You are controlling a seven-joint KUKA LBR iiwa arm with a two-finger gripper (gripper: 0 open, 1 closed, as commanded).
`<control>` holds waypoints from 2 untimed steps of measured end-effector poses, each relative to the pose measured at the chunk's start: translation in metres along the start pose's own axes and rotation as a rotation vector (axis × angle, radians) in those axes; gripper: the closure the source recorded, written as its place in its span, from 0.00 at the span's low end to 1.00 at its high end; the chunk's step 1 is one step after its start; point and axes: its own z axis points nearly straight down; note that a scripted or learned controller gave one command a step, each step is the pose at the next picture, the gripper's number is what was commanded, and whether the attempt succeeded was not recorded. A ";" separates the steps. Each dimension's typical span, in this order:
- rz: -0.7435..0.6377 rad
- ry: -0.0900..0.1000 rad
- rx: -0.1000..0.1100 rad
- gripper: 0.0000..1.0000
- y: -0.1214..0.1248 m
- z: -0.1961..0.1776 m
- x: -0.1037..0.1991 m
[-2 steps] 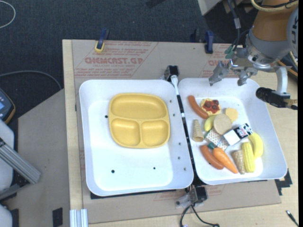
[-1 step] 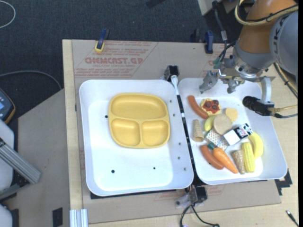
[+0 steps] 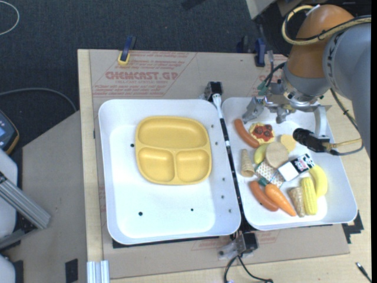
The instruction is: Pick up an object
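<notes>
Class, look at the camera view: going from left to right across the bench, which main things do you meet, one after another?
Yellow divided tray → hot dog → carrot → corn cob → banana.

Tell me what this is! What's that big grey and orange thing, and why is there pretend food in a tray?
That big grey and orange thing is a robot arm. It reaches in from the right, and a computer program moves it. At its end is a gripper, a sort of hand with two fingers, hanging over the far end of the right bin. I can't tell whether it holds anything.

The picture comes from one camera fixed above the bench, looking down at a slant.

On the bench are two shallow white bins side by side. The left bin holds a yellow plate with three sections. The right bin holds a pile of toy food: a carrot, a banana, corn, a sausage and a small pizza slice.

The robot's job is to pick up one of these things.
</notes>
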 end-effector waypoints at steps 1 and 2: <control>0.000 -0.006 -0.011 0.00 0.001 0.058 -0.003; 0.001 -0.004 -0.012 0.00 0.003 0.056 -0.003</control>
